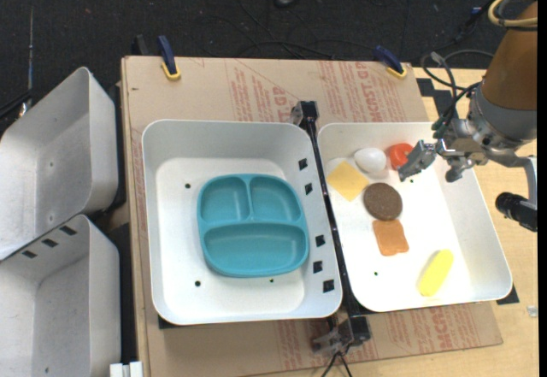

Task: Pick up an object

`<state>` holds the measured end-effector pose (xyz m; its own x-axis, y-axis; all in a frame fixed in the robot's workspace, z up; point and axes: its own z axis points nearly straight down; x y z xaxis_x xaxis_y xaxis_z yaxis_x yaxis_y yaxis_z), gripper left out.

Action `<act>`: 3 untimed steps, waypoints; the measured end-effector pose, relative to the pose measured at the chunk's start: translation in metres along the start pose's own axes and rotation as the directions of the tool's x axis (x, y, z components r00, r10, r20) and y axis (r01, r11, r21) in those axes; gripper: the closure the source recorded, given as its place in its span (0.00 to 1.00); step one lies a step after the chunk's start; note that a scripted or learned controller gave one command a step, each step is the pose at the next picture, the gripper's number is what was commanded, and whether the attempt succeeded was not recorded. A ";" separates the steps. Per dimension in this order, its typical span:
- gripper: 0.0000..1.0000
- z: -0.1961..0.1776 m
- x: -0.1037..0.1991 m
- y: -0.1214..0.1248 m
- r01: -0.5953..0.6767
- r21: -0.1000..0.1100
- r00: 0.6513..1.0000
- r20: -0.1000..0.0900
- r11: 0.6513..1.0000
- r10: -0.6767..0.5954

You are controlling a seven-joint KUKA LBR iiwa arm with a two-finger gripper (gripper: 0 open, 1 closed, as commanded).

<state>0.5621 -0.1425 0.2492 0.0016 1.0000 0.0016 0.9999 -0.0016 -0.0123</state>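
The right bin [479, 234] holds several toy foods: a yellow cheese slice [346, 180], a white egg [371, 161], a red-orange piece [399, 153], a brown round patty [383, 201], an orange toast-like piece [391, 238] and a yellow oblong piece [435, 272]. My gripper [436, 163] hangs over the bin's upper right part, just right of the red-orange piece. Its fingers [417, 159] are spread open with nothing between them.
The left bin [167, 196] holds a teal divided plate [253, 224]. Two more white tubs [51, 161] stand off the bench at the left. A black divider [318, 187] separates the two bins. Clamps [171, 67] sit on the board's far edge.
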 end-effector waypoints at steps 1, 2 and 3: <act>0.00 -0.007 0.000 0.002 0.003 -0.012 1.000 0.002 1.000 -0.003; 0.00 0.037 -0.002 0.003 0.000 -0.008 1.000 0.001 1.000 0.000; 0.00 0.095 -0.003 0.012 0.001 -0.008 1.000 0.001 1.000 -0.001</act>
<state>0.5732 -0.1451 0.1542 0.0010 1.0000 0.0004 1.0000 -0.0010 -0.0039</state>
